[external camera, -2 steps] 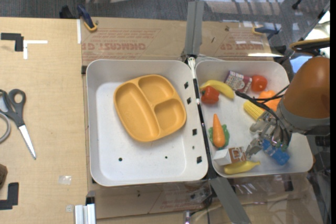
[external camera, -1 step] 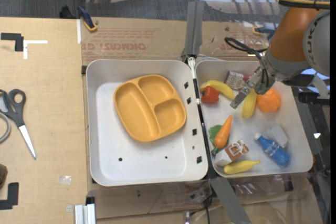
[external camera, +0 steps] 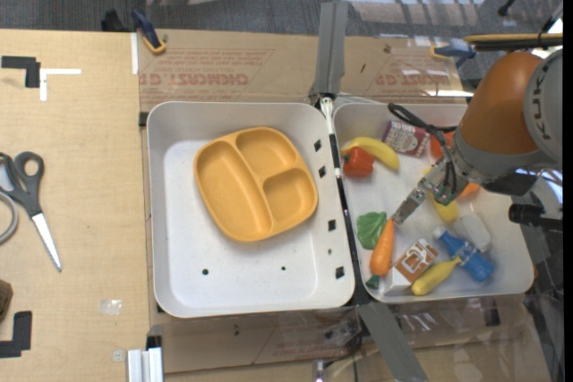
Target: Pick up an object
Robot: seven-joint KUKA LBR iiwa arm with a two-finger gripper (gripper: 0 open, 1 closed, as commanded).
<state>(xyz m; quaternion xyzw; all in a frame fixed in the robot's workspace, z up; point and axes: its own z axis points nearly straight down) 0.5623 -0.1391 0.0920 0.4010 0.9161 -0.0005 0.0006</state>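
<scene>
My gripper (external camera: 410,206) hangs at frame right over the right bin (external camera: 515,282), fingers slightly apart, holding nothing, just above a carrot (external camera: 382,248) and green toy (external camera: 370,226).

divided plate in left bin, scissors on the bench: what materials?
Divided plate: looks like moulded plastic, matte yellow-orange, one uniform colour with soft rounded compartment ridges. Scissors: bare metal blades, bright and reflective; the handle loops look like grey plastic, though a coating can't be ruled out.
</scene>
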